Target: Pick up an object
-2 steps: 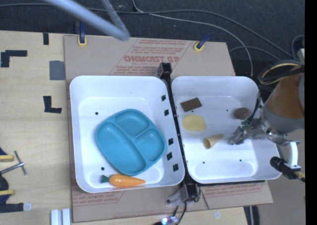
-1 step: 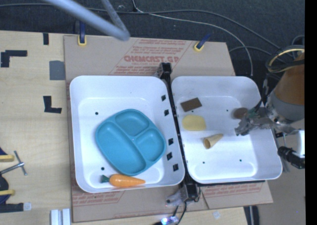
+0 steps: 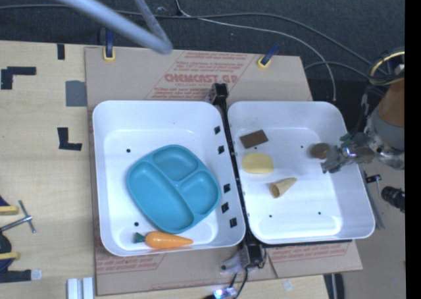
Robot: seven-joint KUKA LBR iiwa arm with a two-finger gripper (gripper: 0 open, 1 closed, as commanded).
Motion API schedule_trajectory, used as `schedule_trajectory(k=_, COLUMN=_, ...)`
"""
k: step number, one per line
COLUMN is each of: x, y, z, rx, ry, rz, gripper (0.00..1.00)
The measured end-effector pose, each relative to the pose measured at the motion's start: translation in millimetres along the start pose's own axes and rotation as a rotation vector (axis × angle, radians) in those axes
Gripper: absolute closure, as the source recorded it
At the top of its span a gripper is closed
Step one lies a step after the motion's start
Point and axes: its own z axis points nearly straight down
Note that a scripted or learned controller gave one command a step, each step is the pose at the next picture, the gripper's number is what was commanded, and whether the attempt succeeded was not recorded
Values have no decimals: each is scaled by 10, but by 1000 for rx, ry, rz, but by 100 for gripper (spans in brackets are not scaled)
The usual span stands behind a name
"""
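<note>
Claw nr brown round obj

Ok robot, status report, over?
Claw at right bin's right side. Brown lump beside it, ungrabbed. Nothing blocking.

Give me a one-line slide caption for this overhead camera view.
Hand at right bin's edge beside a small brown object; blue divided plate and toy carrot in left bin.

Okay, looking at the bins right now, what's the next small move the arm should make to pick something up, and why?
Probably ease the gripper down over the small brown round piece by the right bin's right wall. That piece lies closest to the gripper, while the yellow block and the cone sit farther left.
</note>
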Motion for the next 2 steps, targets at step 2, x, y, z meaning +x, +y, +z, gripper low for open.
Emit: schedule_trajectory(k=2, x=602, y=16, z=-171, rx=5, ry=3, rz=-5, gripper=100)
